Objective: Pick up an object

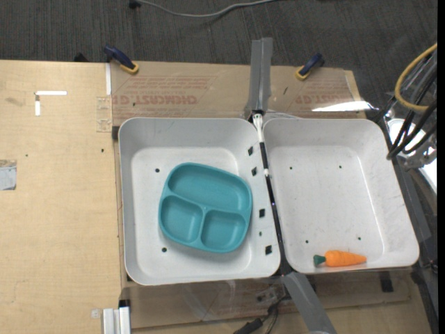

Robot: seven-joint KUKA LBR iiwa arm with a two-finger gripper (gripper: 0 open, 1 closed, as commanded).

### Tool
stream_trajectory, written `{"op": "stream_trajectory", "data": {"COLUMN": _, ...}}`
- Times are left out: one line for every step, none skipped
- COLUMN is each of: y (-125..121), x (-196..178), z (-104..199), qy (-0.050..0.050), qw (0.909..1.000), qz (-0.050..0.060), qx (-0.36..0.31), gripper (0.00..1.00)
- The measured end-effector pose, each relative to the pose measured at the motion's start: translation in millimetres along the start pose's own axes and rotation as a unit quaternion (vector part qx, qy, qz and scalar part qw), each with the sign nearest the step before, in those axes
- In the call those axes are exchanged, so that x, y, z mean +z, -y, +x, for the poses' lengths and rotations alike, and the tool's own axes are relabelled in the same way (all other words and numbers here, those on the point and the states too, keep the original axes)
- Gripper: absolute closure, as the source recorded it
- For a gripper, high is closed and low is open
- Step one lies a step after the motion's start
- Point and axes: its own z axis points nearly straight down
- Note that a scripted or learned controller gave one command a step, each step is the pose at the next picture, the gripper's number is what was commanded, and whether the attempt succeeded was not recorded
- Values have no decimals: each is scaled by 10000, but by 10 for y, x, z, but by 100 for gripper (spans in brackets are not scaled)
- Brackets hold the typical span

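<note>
An orange toy carrot (342, 259) with a green top lies on its side in the right bin (334, 152), close to the front wall. A teal plate (206, 207) with three compartments lies flat in the middle of the left bin (139, 152). Beyond the right bin's far right corner, grey arm parts with yellow and black cables (416, 110) stand at the view's right edge, well away from both objects.
The two bins meet at a dark central divider (264, 179). Cardboard (188, 96) held by clamps lies behind them. A wooden benchtop (55, 186) extends to the left. A grey bar (261, 75) rises behind the divider.
</note>
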Motion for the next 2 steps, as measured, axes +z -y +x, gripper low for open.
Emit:
{"op": "stream_trajectory", "data": {"y": 0, "x": 0, "z": 0, "qy": 0, "qw": 10000, "qz": 0, "qx": 0, "gripper": 0}}
{"op": "stream_trajectory", "data": {"y": 0, "x": 0, "z": 0, "qy": 0, "qw": 10000, "qz": 0, "qx": 0, "gripper": 0}}
